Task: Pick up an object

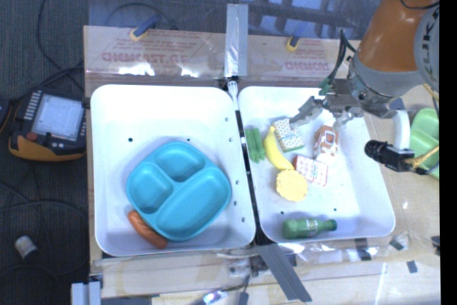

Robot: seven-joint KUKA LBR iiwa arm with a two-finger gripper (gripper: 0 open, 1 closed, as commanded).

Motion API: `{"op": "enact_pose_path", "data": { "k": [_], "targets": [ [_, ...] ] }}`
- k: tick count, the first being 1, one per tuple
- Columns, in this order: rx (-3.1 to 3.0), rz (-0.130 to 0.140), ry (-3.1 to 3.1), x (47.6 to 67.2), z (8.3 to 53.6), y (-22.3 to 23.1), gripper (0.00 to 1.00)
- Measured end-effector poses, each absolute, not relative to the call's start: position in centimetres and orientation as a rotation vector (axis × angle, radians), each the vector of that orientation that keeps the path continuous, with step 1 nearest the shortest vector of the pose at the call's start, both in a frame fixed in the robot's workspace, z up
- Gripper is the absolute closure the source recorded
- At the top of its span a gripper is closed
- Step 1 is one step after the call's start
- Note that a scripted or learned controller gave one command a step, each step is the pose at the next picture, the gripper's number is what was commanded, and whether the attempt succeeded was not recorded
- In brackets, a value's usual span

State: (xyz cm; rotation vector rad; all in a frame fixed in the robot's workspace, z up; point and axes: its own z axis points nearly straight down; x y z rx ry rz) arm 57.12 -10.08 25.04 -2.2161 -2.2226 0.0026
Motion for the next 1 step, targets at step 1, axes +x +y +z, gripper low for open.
{"op": "enact_pose_path", "data": {
  "k": [1],
  "targets": [
    [-2.22, 0.004, -2.219, 56.44, 18.78, -8.64, 0.0]
  ]
}}
